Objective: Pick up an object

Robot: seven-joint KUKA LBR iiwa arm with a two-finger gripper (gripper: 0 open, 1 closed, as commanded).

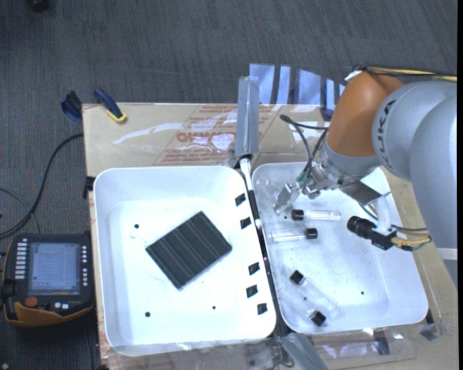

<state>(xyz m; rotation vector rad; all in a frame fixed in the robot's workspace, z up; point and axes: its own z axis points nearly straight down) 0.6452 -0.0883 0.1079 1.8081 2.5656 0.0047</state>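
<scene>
A dark ribbed rectangular block (pixel 189 248) lies flat and skewed in the middle of the left bin (pixel 116 199). Several clear tubes with black caps lie scattered in the right bin (pixel 401 299): one tube (pixel 293 237) near the bin's middle, one capped piece (pixel 297 214) just above it, another (pixel 296 277) lower down, and one (pixel 318 317) by the front wall. My gripper (pixel 287 195) hangs low over the right bin's back left part, just above the upper capped piece. Nothing shows as held in it.
The grey arm with its orange band (pixel 363 114) covers the right bin's back right corner. A black cylinder with a cable (pixel 368 230) juts out below the wrist. Black clips (pixel 252 269) line the divider between the bins. A teach pendant (pixel 46 272) lies left of the bench.
</scene>
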